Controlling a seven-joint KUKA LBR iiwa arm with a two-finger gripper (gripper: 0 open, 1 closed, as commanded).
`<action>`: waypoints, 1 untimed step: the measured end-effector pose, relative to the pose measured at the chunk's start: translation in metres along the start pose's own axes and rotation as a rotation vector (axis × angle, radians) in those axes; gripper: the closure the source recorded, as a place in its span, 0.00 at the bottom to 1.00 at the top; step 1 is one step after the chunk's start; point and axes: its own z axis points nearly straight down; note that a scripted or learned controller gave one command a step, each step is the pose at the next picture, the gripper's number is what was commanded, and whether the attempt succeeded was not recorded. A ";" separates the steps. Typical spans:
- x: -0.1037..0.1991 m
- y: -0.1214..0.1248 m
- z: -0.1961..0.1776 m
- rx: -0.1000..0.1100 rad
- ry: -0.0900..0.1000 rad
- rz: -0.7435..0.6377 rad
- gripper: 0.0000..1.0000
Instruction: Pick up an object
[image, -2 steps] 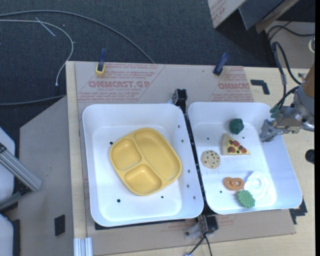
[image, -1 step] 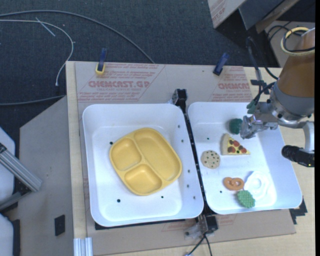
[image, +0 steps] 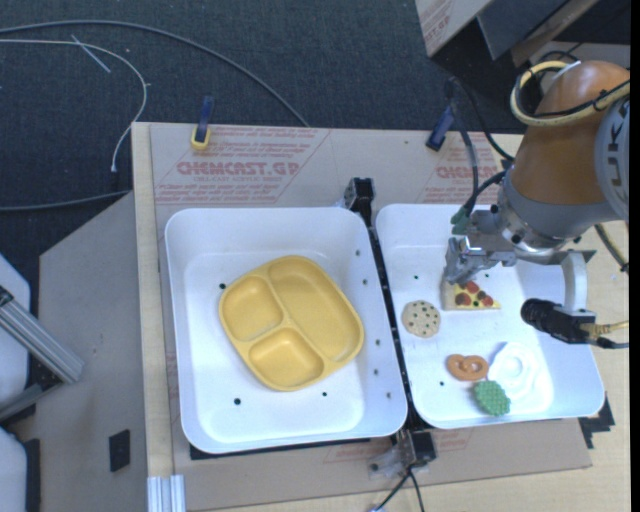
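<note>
two shallow white bins sit side by side on the counter (image: 250, 160). the left bin (image: 190, 300) contains a yellow divided tray (image: 290, 320) with three compartments, lying flat and turned at a slant near the bin's middle. the right bin (image: 420, 240) contains four small items: a pizza slice (image: 472, 297) toward the middle, a chocolate-chip cookie (image: 421, 319) to its left and slightly nearer, a pretzel (image: 466, 367) further toward the near side, and a green leafy piece (image: 491, 398) just beside the pretzel at its near right. a pale white item (image: 512, 368), hard to make out against the bin floor, lies to the right of the pretzel.

the arm (image: 560, 130) enters from the right, orange band uppermost, and reaches down over the right bin. the claw (image: 462, 275) hangs directly at the far edge of the pizza slice, at or very close to it; contact cannot be confirmed. how far the claw is parted cannot be told from this angle, and nothing is seen gripped in it. a black part (image: 550, 320) on the arm projects over the right side of the bin. two blue clamps (image: 203, 128) hold the counter's far edge.
</note>
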 end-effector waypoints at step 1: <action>0.056 -0.002 0.012 0.001 0.001 -0.005 1.00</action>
